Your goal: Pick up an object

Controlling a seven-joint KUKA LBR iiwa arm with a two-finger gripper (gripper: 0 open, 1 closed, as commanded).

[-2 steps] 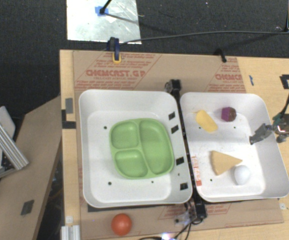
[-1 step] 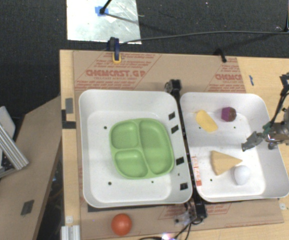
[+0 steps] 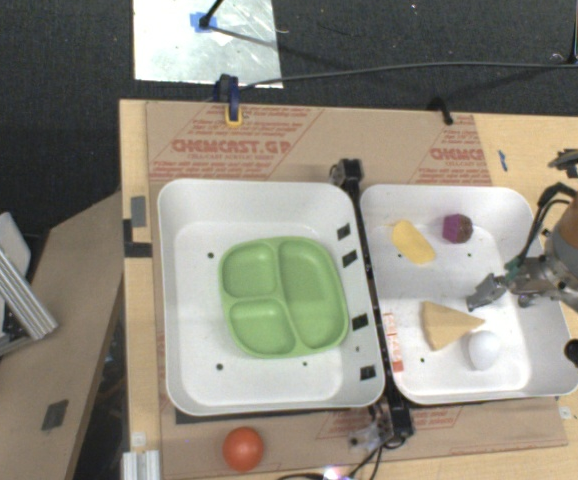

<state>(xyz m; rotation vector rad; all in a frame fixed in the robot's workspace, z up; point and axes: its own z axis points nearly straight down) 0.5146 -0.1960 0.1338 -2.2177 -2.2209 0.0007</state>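
Note:
The right bin [image 3: 509,208] holds a yellow oblong piece [image 3: 413,242], a small purple ball [image 3: 456,228], a tan cheese-like wedge [image 3: 447,323] and a white egg-shaped object [image 3: 483,349]. The egg touches the wedge's right side. My gripper [image 3: 487,294] reaches in from the right and hangs low over the bin, just above and right of the wedge and directly above the egg. Nothing is visibly held in it.
The left bin [image 3: 189,228] carries a green divided plate [image 3: 282,296]. An orange ball [image 3: 242,448] lies on the bench in front of the bins. Black clips [image 3: 350,258] run along the seam between the bins. A blue clamp [image 3: 229,93] sits at the back edge.

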